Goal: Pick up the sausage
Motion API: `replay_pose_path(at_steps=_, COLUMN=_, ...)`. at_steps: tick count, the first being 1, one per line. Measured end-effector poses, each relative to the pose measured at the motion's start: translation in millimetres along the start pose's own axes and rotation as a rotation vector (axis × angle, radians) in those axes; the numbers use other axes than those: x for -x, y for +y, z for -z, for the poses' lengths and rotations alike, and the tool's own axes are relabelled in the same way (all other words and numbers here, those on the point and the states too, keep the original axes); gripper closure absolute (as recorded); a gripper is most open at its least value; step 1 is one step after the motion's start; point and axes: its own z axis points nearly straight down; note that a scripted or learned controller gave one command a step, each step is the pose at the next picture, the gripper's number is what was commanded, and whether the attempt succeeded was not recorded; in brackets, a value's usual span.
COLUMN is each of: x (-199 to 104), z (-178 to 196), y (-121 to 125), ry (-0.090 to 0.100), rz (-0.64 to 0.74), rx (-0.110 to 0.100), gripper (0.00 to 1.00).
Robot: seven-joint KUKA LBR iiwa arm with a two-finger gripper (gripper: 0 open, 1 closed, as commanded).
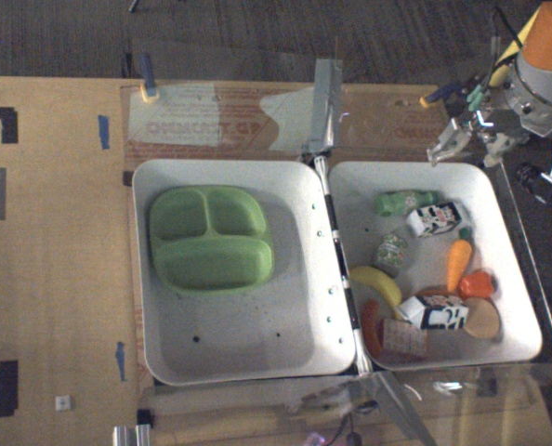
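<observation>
The tool (pixel 464 142) is hanging above the far right corner of the right bin (pixel 522 277), at the end of the grey arm with the orange band (pixel 544 49). Its two fingers are sitting spread apart, and nothing is sitting between them. The sausage (pixel 371 328) is lying in the right bin at the near left corner, a dark red shape pressed close to the bin wall. A yellow banana (pixel 378 284) is lying just beside it, and a brown cracker-like block (pixel 405 339) is touching its other side. A small milk box with black spots (pixel 435 312) is lying next to the block. An orange carrot (pixel 457 263) is standing at a slant nearby, with a small red thing (pixel 478 284) next to it. A second spotted box (pixel 434 218) and a green bottle (pixel 404 202) are lying at the far side of the bin. The tool is staying well apart from the sausage. In the left bin (pixel 164 351), a green tray (pixel 209 238) with three parts is resting. Both bins are sitting side by side on the brown surface (pixel 48 277).
</observation>
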Motion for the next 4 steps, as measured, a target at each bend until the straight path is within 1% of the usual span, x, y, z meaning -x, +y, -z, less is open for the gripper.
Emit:
replay_pose_path(at_steps=1, x=-10.0, z=-119.4, y=-60.8, ry=0.000, rz=0.105, rx=-0.001, gripper=0.00)
replay_pose_path(at_steps=2, x=-39.6, z=-159.5, y=-152.2, ry=-0.001, rz=-0.131, rx=0.007, gripper=0.00)
replay_pose_path(at_steps=3, x=-3.8, z=-176.9, y=-151.3, ry=0.014, rz=-0.102, rx=0.008, gripper=0.00)
replay_pose_path(at_steps=4, x=-41.6, z=-179.6, y=-169.8, ry=0.000, rz=-0.305, rx=0.007, gripper=0.00)
